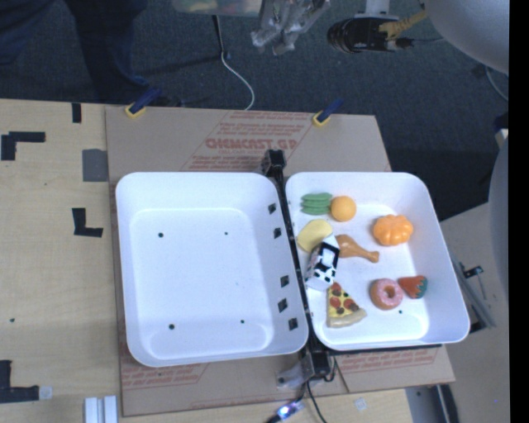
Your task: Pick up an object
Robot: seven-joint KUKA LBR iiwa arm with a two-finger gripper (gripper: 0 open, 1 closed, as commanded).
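The right bin (438, 248) holds several toy foods. A green piece (316, 202) and an orange ball (343, 207) lie at its far left. An orange pumpkin (392, 230) sits toward the right. A yellow piece (313, 235), a brown drumstick (357, 247) and a black-and-white object (325, 264) lie near the divider. A pizza slice (342, 306), a pink donut (385, 293) and a red slice (413, 286) lie at the front. My gripper (281, 25) hangs blurred at the top, high above and well behind the bins, with nothing seen in it.
The left bin (132, 248) adjoins the right one along a black-clipped divider (285, 248). Both rest on a cardboard sheet (240, 140) on the wooden bench. A grey part of the arm (483, 29) fills the top right corner. A white cable (235, 78) trails behind.
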